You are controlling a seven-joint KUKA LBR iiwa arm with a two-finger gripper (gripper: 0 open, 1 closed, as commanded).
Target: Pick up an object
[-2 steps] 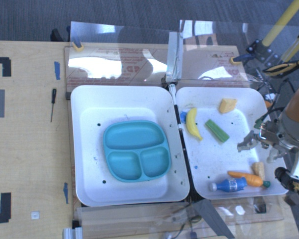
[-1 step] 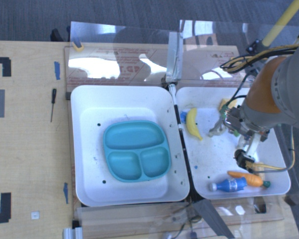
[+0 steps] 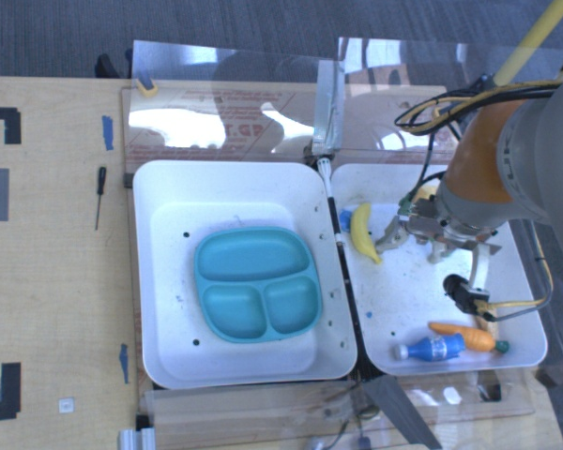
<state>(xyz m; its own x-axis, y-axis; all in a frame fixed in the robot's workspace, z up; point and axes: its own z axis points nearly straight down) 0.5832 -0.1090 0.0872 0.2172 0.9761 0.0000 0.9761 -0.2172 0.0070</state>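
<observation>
On the tabletop, well left of the fingers, the left bin held a teal divided plate. In the right bin, a banana lay just left of the fingers, its long axis running roughly top to bottom with its lower tip angled right. The gripper hung beside it with fingers apart around nothing, while a blue bottle and carrot lay below them near the bin's front edge.

Slanted overhead view of both bins
</observation>
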